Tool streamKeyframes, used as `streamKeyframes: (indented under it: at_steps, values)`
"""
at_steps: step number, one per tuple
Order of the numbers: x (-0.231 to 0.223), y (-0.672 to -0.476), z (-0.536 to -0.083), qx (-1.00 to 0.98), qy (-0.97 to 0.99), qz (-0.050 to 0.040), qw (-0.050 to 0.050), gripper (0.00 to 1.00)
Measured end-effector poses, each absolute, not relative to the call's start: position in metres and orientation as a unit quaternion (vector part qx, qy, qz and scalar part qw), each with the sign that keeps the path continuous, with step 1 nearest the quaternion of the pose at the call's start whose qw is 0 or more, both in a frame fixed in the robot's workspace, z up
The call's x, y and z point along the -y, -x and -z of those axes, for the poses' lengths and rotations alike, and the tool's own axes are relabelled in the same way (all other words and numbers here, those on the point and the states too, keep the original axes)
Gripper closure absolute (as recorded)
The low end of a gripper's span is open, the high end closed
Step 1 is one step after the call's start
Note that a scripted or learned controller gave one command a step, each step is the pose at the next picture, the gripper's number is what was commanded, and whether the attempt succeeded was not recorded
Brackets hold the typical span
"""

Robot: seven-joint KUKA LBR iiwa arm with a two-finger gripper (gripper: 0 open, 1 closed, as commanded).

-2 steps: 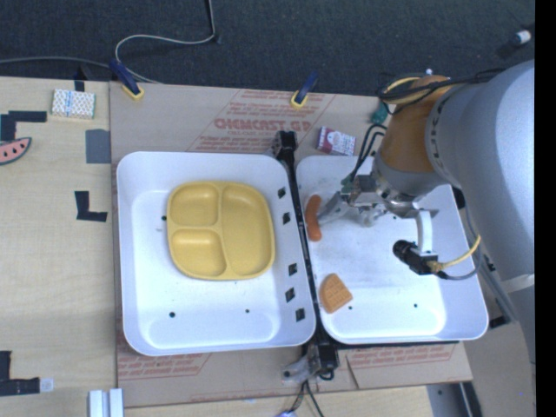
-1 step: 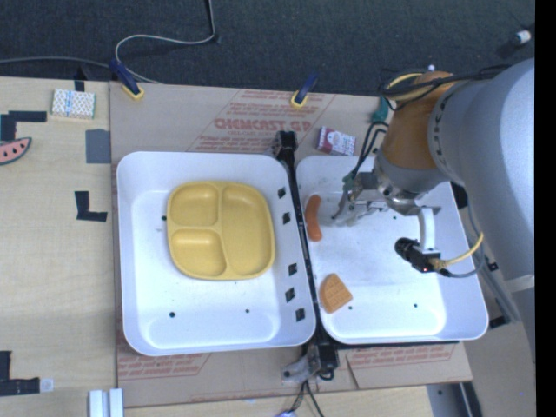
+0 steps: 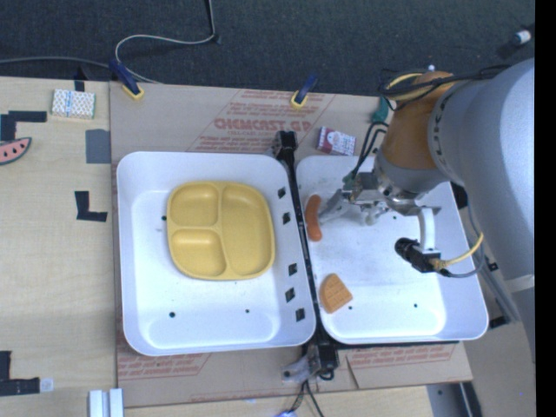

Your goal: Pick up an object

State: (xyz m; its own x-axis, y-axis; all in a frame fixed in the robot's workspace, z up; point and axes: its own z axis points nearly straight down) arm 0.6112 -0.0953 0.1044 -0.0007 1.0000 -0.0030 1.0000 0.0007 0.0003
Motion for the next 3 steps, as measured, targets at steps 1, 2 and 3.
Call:
streamKeyframes:
  at_steps: [1, 2, 3]
  values:
    - [0.094, -0.611, -0.113, -0.708, -0.707, 0.0007, 0.0, 1.0]
    - [0.094, -0.611, -0.113, -0.708, -0.707, 0.0007, 0.0, 0.0]
    - [0.099, -0.669, -0.085, -0.707, -0.707, 0.0003, 0.001, 0.0]
